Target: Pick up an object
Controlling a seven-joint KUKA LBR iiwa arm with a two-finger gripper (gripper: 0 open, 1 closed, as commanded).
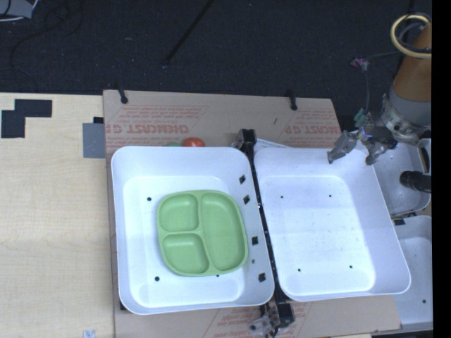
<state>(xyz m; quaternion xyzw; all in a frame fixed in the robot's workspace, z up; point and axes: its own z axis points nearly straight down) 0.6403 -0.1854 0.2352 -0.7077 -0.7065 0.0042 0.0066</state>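
**Pincer waits off the bins, plate untouched**

The green plate (202, 232) lies flat in the middle of the left bin (134, 174), three compartments up, with bare white floor on every side of it. The arm hangs well away from the plate, past the far right corner of the right bin (394, 259), and its pincer (356, 151) is spread open with nothing between the fingers, poised above that bin's rim. So I judge the pick has not begun: this is the approach stage, before any descent.

The next move, as I read it, calls for a long travel across the right bin and over the black divider (255, 210) between the two bins, then a drop onto the plate. A flat, low plate gives little to pinch, so the fingers would likely need to straddle its raised lip.

Room is decent. The plate sits clear of the bin walls, nearest the divider side. A small red-orange thing (193, 143) rests on the cardboard (211, 122) just beyond the left bin's far wall, out of the way
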